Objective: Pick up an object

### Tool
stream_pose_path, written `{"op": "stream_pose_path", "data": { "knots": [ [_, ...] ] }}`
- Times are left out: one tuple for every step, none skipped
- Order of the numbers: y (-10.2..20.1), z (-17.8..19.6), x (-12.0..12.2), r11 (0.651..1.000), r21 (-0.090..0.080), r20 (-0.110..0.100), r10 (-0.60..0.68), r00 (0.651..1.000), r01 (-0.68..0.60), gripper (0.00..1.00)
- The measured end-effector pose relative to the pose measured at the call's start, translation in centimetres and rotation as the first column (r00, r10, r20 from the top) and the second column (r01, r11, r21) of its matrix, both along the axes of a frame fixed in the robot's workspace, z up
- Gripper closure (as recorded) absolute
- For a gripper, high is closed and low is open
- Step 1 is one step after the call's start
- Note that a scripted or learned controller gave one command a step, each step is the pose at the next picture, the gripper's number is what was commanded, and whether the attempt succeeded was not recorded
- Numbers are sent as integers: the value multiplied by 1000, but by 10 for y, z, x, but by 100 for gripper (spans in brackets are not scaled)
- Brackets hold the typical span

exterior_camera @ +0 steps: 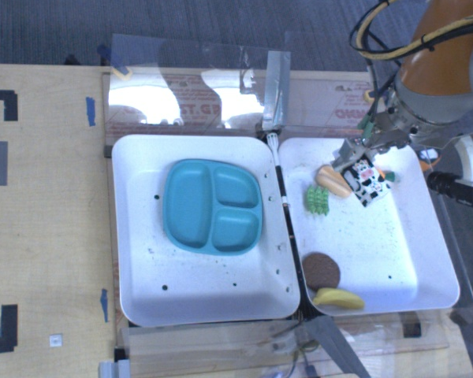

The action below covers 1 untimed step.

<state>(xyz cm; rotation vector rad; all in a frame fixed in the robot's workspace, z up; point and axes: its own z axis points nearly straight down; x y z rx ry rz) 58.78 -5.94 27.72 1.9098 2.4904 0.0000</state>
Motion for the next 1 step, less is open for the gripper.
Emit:
{"op": "stream_pose_path", "data": {
  "knots": [
    [51, -47, -25, 994, 2, -8, -111, 994, 111, 100]
  ]
}}
